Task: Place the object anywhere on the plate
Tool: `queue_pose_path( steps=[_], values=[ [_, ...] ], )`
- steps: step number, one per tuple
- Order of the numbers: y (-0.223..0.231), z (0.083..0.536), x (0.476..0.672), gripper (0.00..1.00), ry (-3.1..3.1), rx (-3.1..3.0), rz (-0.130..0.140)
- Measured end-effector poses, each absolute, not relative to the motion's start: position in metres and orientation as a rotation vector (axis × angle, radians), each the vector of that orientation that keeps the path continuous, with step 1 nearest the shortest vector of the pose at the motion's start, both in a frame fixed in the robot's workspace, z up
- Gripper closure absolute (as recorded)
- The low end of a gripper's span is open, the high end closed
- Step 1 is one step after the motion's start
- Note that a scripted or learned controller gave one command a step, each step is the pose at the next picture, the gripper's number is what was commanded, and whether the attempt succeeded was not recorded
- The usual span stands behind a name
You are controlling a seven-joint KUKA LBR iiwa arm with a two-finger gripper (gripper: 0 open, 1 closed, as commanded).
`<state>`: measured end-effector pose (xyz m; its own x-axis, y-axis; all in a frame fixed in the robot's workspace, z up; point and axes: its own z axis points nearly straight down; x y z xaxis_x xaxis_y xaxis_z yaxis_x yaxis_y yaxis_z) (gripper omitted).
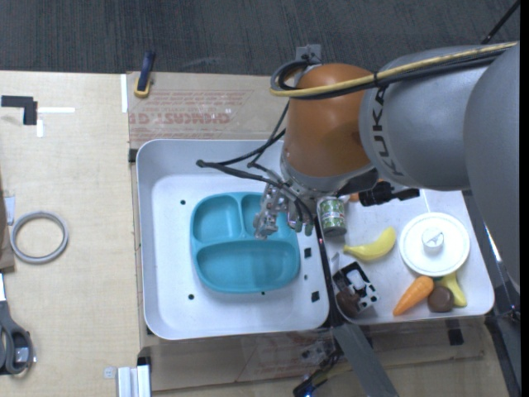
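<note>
A blue divided plate point(245, 244) lies in the left white bin point(165, 246). My gripper point(280, 215) hangs over the plate's upper right compartment, below the orange band of the arm. Its fingers point(267, 219) stand apart, open, and I see only the blue plate between them. In the right bin lie a small green-labelled can point(332, 215), a yellow banana point(371, 246), an orange carrot point(412, 295) and a white round lid point(435, 243). The arm hides the far part of the right bin.
A black-and-white object point(355, 281) and a brown one point(439, 299) also lie in the right bin point(479, 304). On the wooden bench to the left sit a grey ring point(37, 236) and scissors point(15, 347). Cardboard point(198, 110) lies behind the bins.
</note>
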<state>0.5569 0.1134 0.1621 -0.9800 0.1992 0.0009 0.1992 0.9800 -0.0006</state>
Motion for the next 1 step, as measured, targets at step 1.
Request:
queue_pose_path(
  steps=[1],
  values=[
    [0.1131, 0.1627, 0.5573, 0.0, -3.126, -0.316, 0.0]
  ],
)
